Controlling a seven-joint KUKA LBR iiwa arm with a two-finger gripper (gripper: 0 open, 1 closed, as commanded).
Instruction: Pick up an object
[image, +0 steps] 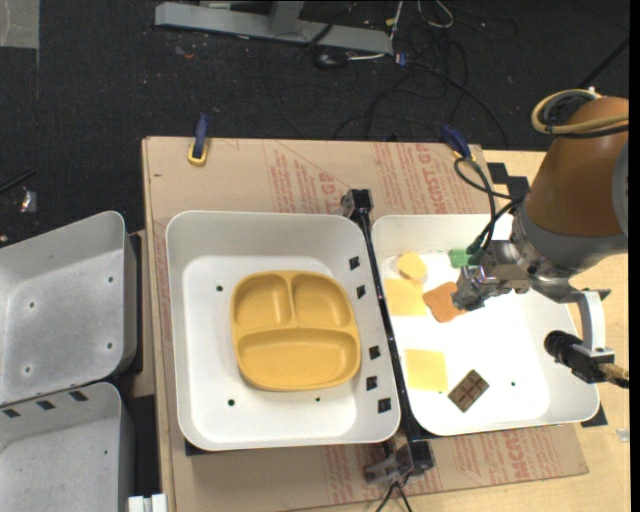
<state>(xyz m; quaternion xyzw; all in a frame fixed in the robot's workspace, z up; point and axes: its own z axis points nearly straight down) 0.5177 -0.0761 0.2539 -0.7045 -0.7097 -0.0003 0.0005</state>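
The right bin (540, 400) holds several small flat pieces. An orange piece (441, 301) lies near its middle, partly under my gripper (468, 293), which hangs low over that piece's right edge. To the left lie a pale yellow square (405, 297) and a rounder yellow piece (411, 266). Another yellow square (427, 370) and a brown chocolate-like block (467, 390) lie nearer the front. A green piece (459, 258) peeks out behind the wrist.
The left bin (200, 400) holds a yellow divided plate (296, 331). A black divider with clips (380, 320) runs between the bins. The arm's orange band (580, 170) covers the right bin's far right corner. A grey lid (60, 300) lies off the bench at left.
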